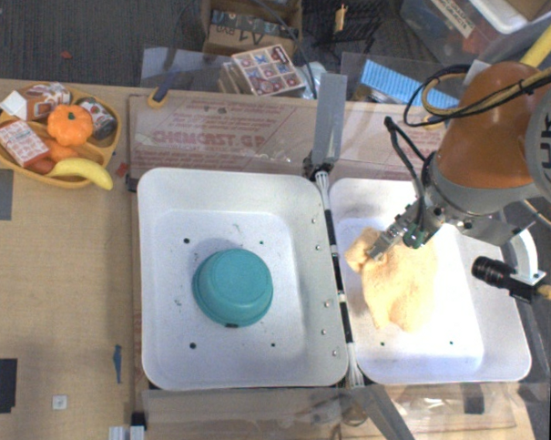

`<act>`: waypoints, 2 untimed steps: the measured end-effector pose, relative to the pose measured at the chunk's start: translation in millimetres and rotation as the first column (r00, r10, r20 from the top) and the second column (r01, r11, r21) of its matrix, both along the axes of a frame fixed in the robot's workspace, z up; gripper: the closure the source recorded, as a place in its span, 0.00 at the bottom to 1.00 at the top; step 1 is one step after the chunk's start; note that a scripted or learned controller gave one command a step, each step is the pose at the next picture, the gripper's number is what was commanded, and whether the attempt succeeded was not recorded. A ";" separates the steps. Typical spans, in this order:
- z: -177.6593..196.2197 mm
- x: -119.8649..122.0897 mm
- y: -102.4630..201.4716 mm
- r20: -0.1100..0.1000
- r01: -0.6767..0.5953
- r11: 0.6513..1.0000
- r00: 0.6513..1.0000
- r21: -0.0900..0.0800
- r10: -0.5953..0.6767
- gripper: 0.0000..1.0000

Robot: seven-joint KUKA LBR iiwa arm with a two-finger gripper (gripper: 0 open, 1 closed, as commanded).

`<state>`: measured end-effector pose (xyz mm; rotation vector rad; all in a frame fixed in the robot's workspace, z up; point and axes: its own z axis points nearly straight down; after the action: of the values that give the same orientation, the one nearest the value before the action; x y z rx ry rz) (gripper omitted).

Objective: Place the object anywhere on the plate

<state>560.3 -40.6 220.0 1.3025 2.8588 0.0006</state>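
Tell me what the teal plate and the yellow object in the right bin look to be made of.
Teal plate: probably hard plastic with a matte, even colour and a smooth rounded rim; it seems to lie upside down in the left bin. Yellow object: looks like soft cloth or a sponge-like fabric, judging by its irregular, crumpled outline and fuzzy surface. The gripper is at its upper left edge.

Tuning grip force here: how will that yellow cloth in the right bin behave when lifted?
The yellow cloth lies crumpled with soft folds, so it is probably floppy and will drape. It looks light for its size. One corner bunches near the gripper, so a pinch may lift only part.
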 end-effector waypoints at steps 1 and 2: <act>-1.9 -7.1 59.0 0.001 -0.388 0.922 0.922 0.000 0.388 1.00; 4.0 -9.2 98.6 0.005 -0.715 0.700 0.699 -0.003 0.715 1.00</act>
<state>551.1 58.0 224.0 0.0924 3.1347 0.0035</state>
